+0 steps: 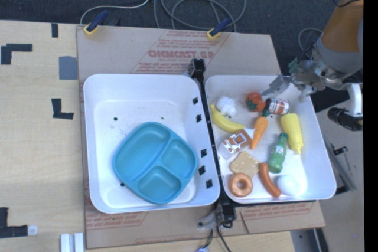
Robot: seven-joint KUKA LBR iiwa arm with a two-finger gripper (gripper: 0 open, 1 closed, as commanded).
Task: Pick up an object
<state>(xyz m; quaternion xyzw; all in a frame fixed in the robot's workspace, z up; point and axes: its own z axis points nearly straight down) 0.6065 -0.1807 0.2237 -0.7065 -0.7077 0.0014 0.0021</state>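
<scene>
Camera view: gripper (293, 83), spread wide and gripping nothing, hangs just right of the can (276, 107); crowded toys risk a miss.

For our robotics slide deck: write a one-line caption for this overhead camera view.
Gripper poised at the right bin's upper edge above toy food; blue divided plate in the left bin.

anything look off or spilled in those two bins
Nothing stands out. The toy food lies jumbled but all inside the right bin, and the blue divided plate sits flat in the left bin. The gripper hovers over the right bin's far edge, near the small can.
</scene>
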